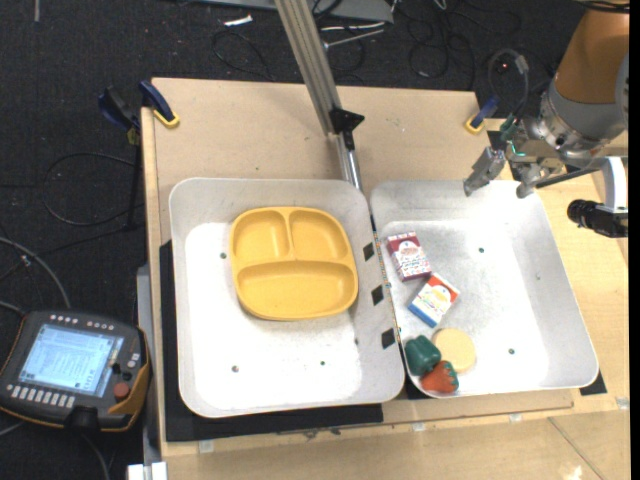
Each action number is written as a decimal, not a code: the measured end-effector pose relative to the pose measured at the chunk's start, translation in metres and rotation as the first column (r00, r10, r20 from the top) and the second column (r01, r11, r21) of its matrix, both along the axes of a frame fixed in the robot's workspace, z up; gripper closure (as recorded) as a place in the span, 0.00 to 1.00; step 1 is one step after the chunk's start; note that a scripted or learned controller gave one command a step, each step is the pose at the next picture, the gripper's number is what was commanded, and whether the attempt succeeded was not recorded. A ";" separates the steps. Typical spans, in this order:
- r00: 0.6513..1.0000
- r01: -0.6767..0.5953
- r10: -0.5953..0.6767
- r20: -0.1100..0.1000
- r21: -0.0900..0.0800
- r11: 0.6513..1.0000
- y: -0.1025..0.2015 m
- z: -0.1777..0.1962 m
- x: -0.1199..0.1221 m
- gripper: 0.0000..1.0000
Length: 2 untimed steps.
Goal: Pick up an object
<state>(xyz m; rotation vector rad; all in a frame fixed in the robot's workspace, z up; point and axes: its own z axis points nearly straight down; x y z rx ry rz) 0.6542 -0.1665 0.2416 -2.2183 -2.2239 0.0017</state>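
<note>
My gripper (pixel 497 179) hangs above the far edge of the right bin (pixel 530 268), its two fingers spread open with nothing between them. Well below it in the bin lie a red and white carton (pixel 408 256), a small blue, white and orange box (pixel 433 300), a pale yellow round disc (pixel 455 347), and a green and red toy pepper (pixel 430 364) at the near left corner. All of these lie apart from the gripper.
A yellow divided plate (pixel 294 263) sits in the left bin (pixel 230 368). A metal pole (pixel 315 58) slants down to the seam between the bins. A teach pendant (pixel 70 365) lies off the bench at the lower left.
</note>
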 end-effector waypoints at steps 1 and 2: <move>1.000 0.000 0.000 0.000 0.000 1.000 0.000 0.000 0.000 0.00; 1.000 0.000 0.000 -0.003 0.000 1.000 0.004 -0.044 -0.002 0.00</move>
